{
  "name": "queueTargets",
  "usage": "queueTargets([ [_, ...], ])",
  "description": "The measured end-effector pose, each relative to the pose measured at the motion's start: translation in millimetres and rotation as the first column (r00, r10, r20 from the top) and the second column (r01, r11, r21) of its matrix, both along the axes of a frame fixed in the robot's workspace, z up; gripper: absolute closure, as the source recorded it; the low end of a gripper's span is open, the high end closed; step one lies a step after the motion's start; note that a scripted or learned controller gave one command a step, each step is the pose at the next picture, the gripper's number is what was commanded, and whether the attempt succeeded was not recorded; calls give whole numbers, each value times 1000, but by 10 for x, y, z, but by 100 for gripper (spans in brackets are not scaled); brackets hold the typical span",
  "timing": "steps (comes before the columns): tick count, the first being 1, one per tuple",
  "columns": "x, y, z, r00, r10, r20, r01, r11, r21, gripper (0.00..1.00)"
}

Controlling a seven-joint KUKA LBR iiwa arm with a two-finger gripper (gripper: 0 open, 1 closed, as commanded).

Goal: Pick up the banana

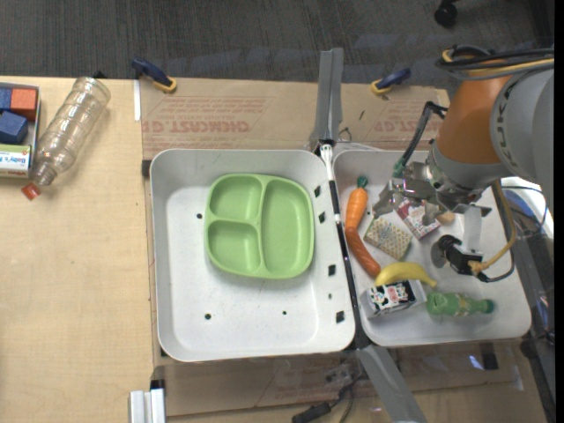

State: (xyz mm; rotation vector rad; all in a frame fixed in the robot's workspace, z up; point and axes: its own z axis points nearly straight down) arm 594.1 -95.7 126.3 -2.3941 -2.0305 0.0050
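The yellow banana (405,274) lies in the right bin (511,324), near its front middle, on top of a small black and white box (392,298). My gripper (399,197) hangs over the back part of that bin, above a pink and white packet (420,219). It is well behind the banana and apart from it. Nothing shows as held. The grey arm with its orange band (467,122) reaches in from the right.
In the right bin, an orange carrot (355,208) and a red pepper (364,256) lie along the left wall. A tan packet (386,233) sits beside them and a green bottle (458,305) lies at the front. The left bin (176,324) holds a green divided plate (260,226). A clear plastic bottle (67,129) lies on the bench at far left.
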Motion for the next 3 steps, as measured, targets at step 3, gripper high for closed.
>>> queueTargets([
  [3, -695, -37, -359, 993, 120, 0, -120, 993, 1, 0],
])
